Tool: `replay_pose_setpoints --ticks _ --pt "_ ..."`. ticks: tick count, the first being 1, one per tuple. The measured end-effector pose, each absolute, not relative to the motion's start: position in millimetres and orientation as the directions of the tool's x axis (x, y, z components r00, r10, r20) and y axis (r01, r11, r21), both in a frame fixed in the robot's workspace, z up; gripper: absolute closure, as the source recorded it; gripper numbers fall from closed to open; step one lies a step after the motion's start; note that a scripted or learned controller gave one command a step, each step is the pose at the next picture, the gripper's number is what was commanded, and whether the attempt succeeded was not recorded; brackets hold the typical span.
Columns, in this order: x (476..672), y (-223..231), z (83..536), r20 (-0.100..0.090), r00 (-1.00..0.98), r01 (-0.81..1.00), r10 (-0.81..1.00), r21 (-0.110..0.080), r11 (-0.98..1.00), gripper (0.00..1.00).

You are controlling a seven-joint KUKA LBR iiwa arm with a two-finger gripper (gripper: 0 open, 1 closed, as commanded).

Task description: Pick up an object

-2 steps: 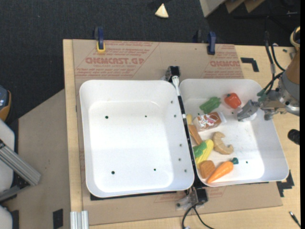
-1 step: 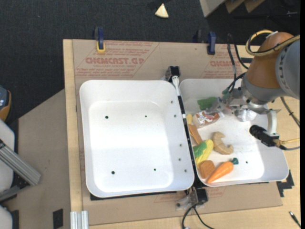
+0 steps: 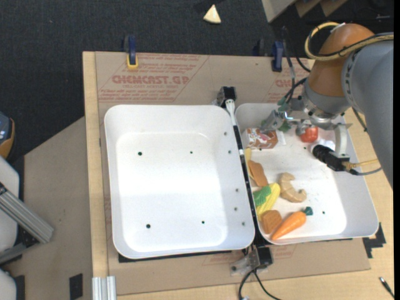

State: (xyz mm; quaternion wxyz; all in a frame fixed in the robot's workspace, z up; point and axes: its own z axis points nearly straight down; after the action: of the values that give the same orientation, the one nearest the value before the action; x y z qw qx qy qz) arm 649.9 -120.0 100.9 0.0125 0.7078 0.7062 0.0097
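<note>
The pincer (image 3: 289,119) hangs low over the far end of the right bin (image 3: 350,227), under the orange band of the arm (image 3: 334,52); whether it is apart or together I cannot tell, since the wrist hides it from above. Nothing can be seen clamped in it.

The things to pick from all lie in that right bin. Just beside the pincer sits a small brown and white packet-like item (image 3: 262,138), and a small red piece (image 3: 309,134) lies near it on the other side. Nearer the camera, along the wall shared with the left bin (image 3: 169,180), lie an orange-brown slab (image 3: 257,174), a yellow and green toy like a corn cob (image 3: 265,197), a tan curved piece (image 3: 291,188), a brown round piece (image 3: 270,220) and a toy carrot (image 3: 289,225).

These look like play food: probably light, stiff, smooth plastic, not fragile but apt to slip or roll. The carrot is likely best taken across its thicker middle, away from the taper. The packet-like item is closest to the pincer and seems flat, so a hold across its short width would suit, though the bin wall crowds it.
</note>
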Motion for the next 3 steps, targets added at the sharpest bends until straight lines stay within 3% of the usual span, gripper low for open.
replay_pose_setpoints --ticks 1,2,3 --pt "653.8 -117 115 -0.003 -0.003 0.999 1.0 0.04 0.003 1.0" --pt "625.0 -202 83 -0.004 0.007 1.0 1.0 -0.002 -0.007 1.0" --pt "652.8 -212 280 -0.009 -0.002 1.0 1.0 0.022 0.002 1.0"
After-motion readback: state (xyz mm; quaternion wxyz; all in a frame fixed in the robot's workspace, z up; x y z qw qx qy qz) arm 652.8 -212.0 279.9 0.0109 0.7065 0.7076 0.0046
